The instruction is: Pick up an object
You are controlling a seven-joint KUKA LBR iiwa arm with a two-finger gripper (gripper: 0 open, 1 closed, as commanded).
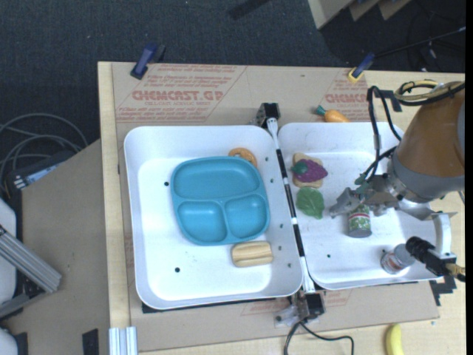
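Note:
My gripper (362,200) hangs low over the middle of the right bin (332,268), reaching in from the right. Directly below and touching its tip in the view is a small can with a green label (360,224), standing upright. A green leafy toy (310,203) lies just left of the gripper. A purple grape bunch (309,171) on a tan piece lies further back. A small grey-and-red bottle (394,261) rests near the bin's front right corner, beside a black part of the arm.
The left bin (148,272) holds a blue divided tray (220,200), a brown pretzel-like ring (242,154) behind it and a bread roll (252,254) in front. Outside the bins lie an orange carrot (334,115) and a yellow banana (394,339).

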